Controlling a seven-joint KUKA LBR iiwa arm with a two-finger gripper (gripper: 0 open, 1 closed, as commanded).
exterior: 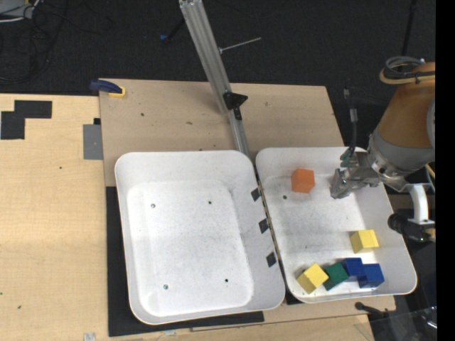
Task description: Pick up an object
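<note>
Five unlabelled blocks, right bin

In the right bin I see an orange cube alone near its far left corner. A yellow cube sits by its right wall. Along its near wall, touching: yellow block, green block, blue blocks.

Arm reaches in from three o'clock, orange band up top, wrist angled down toward nine o'clock, tool hanging low.
</note>
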